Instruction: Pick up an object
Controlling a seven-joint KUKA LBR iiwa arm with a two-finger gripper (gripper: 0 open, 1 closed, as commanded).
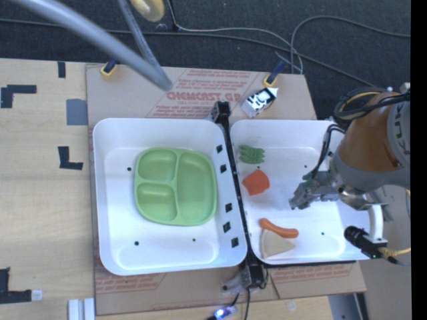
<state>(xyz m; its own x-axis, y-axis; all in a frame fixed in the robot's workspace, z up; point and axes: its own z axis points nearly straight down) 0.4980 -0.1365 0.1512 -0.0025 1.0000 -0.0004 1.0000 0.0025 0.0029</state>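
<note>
Lying in the left bin [107,179] is a green divided plate [176,185]. Right bin [293,131]: green item [251,154], red block [255,182], orange sausage [279,229], pale wedge [275,245]. Pincer [301,199] hovers right of the block, apart from it; finger state undeterminable.

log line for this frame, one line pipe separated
gripper low in right bin, holds nothing seen | near: orange block, sausage, wedge, green toy | left bin: green tray
</note>
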